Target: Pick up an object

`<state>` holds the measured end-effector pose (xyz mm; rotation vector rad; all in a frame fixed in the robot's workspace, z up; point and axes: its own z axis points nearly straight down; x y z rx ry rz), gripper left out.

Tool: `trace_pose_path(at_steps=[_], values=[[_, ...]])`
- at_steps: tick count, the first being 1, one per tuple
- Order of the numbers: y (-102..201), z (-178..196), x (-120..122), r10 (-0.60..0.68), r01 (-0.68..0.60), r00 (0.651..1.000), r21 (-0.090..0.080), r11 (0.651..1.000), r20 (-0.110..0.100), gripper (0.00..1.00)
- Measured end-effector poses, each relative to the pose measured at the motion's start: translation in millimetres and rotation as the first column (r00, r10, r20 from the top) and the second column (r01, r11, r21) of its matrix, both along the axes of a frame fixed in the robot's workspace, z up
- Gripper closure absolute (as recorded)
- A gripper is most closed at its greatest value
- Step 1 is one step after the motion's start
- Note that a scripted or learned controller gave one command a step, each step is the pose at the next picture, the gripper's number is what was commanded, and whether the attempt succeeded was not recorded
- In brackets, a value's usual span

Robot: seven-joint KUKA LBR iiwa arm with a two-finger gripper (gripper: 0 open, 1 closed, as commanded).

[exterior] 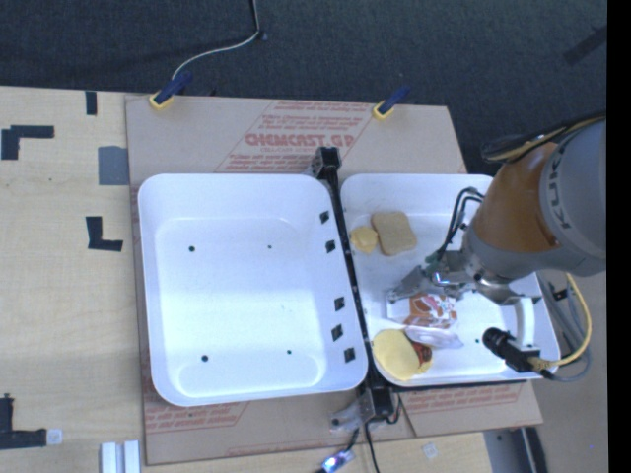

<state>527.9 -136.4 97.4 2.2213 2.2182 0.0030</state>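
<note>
Claw (426, 282) down low in the right bin (463, 190), hanging off the grey arm (582, 200) with its orange band (513, 210). Metal bits poking out to the left just above a clear packet with red-and-orange print (432, 310). Can't tell whether open or clenched, too small and blurry from up here. Looks right on top of that packet, maybe touching its upper edge, but nothing clearly gripped.

Stuff in the right bin:
- tan square sponge-looking thing (394, 232) near the top left, lying flat
- small yellow lump (364, 239) just beside it, touching or nearly so, right up by the divider between the bins
- the clear packet in the middle, crumpled, print unreadable
- yellow round object (398, 355) at the bottom left corner, with a bit of red on its right side, the packet's lower edge overlapping it

Left bin (158, 264) just white plastic with a few small dark dots on the floor.

Writing: red print on the brown cardboard sheet (296, 136) under the bins, upside down from this angle, reads something like "CHEMCAST GP", smaller lines around it not legible. Part of a letter or two on the grey arm at the far right, cut off, not readable.

Also on the bench (59, 264): black tape marks on the left, two yellow-and-blue clamps (170, 90) pinning the cardboard's top edge, and a thin cable (251, 8) snaking over the dark floor above.
</note>
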Motion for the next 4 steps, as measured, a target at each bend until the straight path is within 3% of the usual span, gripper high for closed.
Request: trace_pose_path(at_steps=[1,2,3,4], values=[[32.6,-5.4,-37.7,-0.003,0.003,1.000,-0.009,1.000,0.025,0.00],[32.7,4.7,-36.5,-0.001,0.001,1.000,-0.006,1.000,0.023,1.00],[103.1,93.1,82.2,0.014,-0.014,1.000,0.001,1.000,0.013,1.00],[144.2,286.4,138.4,0.009,-0.009,1.000,0.000,1.000,0.018,1.00]])
